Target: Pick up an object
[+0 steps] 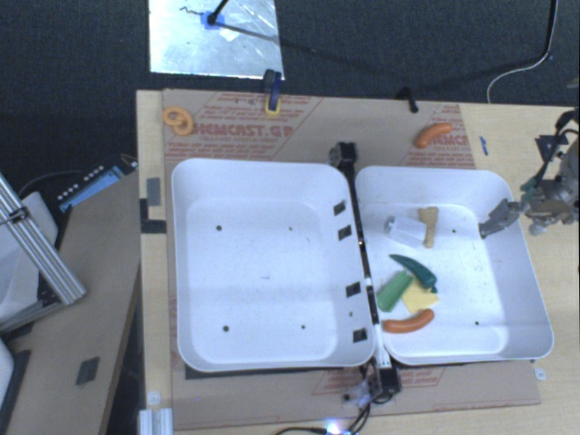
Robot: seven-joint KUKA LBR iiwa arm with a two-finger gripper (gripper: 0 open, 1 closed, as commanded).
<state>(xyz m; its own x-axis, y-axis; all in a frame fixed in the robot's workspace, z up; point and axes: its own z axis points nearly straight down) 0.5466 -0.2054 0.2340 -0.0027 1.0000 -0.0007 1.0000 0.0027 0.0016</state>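
two shallow white bins sit side by side on the worktop (227, 120). the left bin (263, 261) and the right bin (489, 324) meet at a dark divider. in the right bin, a clear white piece (407, 231) lies touching a tan wooden piece (429, 225) near the far wall. nearer the camera, a dark green curved piece (415, 270), a light green piece (394, 291), a yellow piece (419, 295) and an orange sausage (408, 322) cluster together, touching or overlapping. another orange sausage (433, 135) lies on the worktop beyond the right bin, and an orange ring (178, 120) near the far left corner. the gripper (497, 219) hangs over the right bin's right side, apart from the objects; whether it is wide or narrow i cannot tell.
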